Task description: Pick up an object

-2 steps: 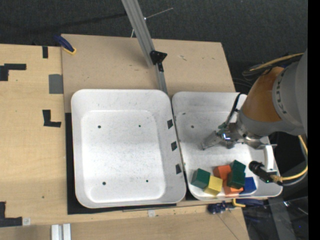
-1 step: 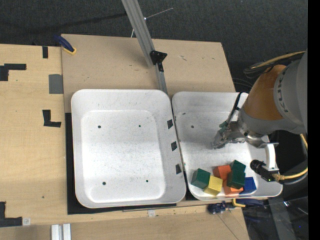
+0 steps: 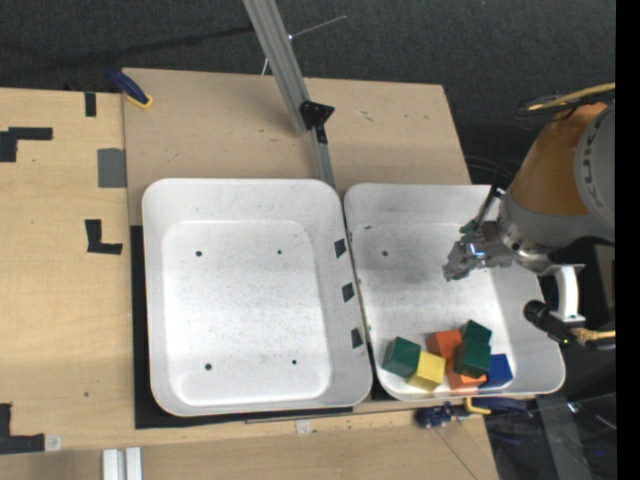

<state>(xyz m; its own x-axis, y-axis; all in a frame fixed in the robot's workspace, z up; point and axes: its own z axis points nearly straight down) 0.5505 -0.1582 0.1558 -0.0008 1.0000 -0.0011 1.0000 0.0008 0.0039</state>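
Green, yellow, orange, blue: there's the little heap of blocks, bunched in the near corner of the right bin [image 3: 400, 218]. The green cube [image 3: 402, 356] sits at the left of the pile, with the yellow block [image 3: 430, 369] touching it just beside. An orange block [image 3: 445, 344] is wedged behind the yellow one, a darker green block [image 3: 476, 345] stands tilted on the right, and a blue block [image 3: 499, 370] is tucked at the far right against the bin's wall. More orange peeks out low between the yellow and the blue.

Moving up the bin, the gripper [image 3: 462, 261] hangs over bare white floor, well apart from the pile, nothing seen between its fingers. Whether the jaws are spread or pressed together, I cannot tell; it's a grey blur from here.

Behind it, the arm [image 3: 560, 183], orange band and grey body, comes in from the right.

Alongside sits the left bin [image 3: 165, 208], and further back, the plywood bench [image 3: 220, 118] and a slanting metal rail [image 3: 280, 43].
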